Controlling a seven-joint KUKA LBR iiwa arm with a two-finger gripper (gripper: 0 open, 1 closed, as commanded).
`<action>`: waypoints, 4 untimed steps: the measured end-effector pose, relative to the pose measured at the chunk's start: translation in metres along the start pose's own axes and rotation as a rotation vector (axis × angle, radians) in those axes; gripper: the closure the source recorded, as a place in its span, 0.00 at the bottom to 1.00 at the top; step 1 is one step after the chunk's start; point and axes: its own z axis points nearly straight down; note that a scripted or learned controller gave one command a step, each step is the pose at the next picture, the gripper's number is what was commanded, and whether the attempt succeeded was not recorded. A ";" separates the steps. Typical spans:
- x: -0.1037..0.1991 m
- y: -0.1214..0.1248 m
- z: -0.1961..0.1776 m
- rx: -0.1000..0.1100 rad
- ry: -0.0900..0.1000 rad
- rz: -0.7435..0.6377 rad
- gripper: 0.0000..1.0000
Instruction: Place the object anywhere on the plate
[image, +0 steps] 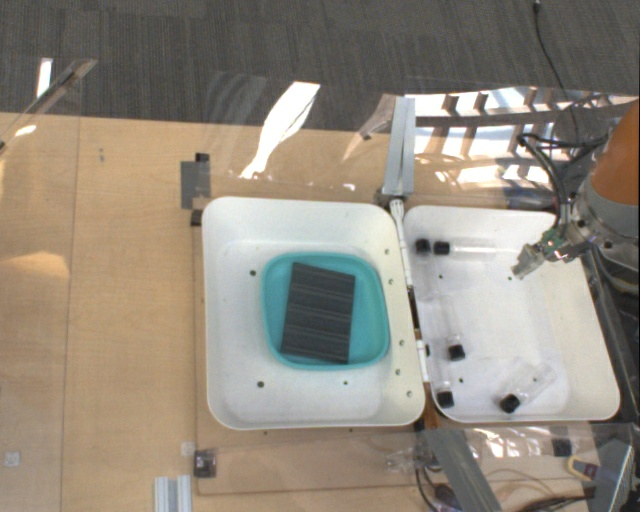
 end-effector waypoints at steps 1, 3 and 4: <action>0.000 0.000 0.000 0.000 0.000 0.000 0.00; 0.086 -0.065 0.106 -0.001 0.000 -0.039 0.00; 0.189 -0.026 0.039 0.005 0.003 0.307 0.00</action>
